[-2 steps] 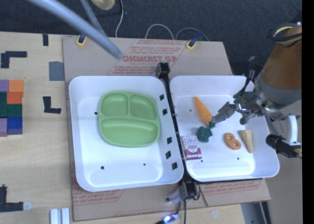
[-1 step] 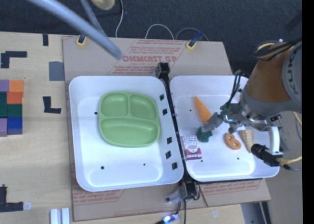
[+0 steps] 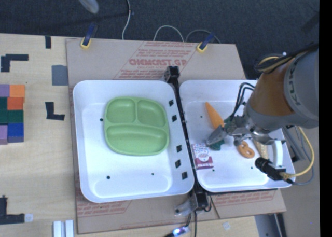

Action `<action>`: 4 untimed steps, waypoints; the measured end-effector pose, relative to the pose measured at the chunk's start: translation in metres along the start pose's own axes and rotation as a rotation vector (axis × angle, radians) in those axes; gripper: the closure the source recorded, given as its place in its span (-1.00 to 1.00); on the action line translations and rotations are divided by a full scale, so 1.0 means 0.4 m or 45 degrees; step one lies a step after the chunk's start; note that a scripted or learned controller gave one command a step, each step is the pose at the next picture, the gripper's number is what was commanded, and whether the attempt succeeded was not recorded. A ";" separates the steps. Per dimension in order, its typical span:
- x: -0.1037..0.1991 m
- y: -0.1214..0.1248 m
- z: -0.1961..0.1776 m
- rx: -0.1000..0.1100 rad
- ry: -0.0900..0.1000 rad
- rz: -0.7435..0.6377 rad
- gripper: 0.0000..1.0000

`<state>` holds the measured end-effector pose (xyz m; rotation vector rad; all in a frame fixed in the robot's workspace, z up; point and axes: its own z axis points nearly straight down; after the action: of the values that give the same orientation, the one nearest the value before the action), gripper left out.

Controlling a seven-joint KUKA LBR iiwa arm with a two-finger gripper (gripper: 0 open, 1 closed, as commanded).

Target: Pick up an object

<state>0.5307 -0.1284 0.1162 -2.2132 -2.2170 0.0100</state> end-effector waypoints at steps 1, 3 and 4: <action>-0.001 0.004 0.078 -0.008 0.002 0.001 -1.00; -0.022 0.000 -0.079 -0.008 -0.001 0.001 1.00; -0.014 -0.005 -0.176 -0.009 -0.002 0.000 1.00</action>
<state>0.5295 -0.1340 0.1866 -2.2173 -2.2214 0.0037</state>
